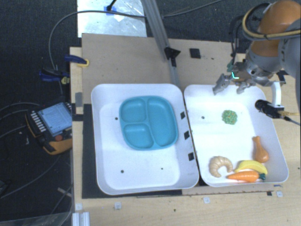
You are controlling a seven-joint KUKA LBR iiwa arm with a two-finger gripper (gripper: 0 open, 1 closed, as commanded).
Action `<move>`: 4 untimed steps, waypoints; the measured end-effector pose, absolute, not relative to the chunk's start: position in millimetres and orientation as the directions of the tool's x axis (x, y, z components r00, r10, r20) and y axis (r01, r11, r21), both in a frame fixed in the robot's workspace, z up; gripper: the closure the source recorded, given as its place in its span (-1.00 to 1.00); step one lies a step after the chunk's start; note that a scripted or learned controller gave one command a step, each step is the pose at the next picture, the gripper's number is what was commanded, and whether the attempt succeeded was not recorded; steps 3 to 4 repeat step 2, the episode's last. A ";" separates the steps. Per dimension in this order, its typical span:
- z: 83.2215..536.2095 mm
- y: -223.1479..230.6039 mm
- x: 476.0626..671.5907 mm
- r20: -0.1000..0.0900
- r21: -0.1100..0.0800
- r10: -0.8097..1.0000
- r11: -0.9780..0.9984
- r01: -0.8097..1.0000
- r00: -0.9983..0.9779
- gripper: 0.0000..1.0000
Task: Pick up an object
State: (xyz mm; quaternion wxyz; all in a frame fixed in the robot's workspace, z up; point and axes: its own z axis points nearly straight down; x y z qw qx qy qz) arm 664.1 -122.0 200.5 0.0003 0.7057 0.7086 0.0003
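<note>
The gripper point(232, 84) hung over the far rim of the right bin point(207, 126), its two fingers spread wide apart with nothing between them. Directly under and in front of it the bin floor lay bare, so there was open room on that side, toward the near end. The bin's far edge ran just beneath the fingertips, and the right rim passed close under the arm's wrist, beside a black fitting point(267, 108) that jutted over that rim.

Nearest the gripper, a little toward the camera, sat the broccoli point(230, 117), alone on the white floor and well clear of every wall. The other things were crowded far from the gripper, in the bin's near right corner: a drumstick point(259, 149) lay close to the right rim, and beyond it a banana point(252, 165), a carrot point(243, 176) and a croissant point(220, 165) bunched together against the near wall, the carrot touching the banana and the croissant just beside them.

To the gripper's left, across the paired rims where the bins met, the left bin point(108, 173) held a blue plate point(148, 122) with three compartments, set toward its far half. Past the bins' far rims the brown surface point(122, 60) stretched open.
</note>
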 end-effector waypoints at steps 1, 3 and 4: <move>201.2 -122.0 664.4 0.000 0.002 1.000 0.004 1.000 -0.004 -1.00; 160.0 -122.8 665.0 -0.001 -0.001 1.000 0.003 1.000 -0.003 -1.00; 160.0 -122.8 665.0 -0.001 -0.001 1.000 0.003 1.000 -0.003 -1.00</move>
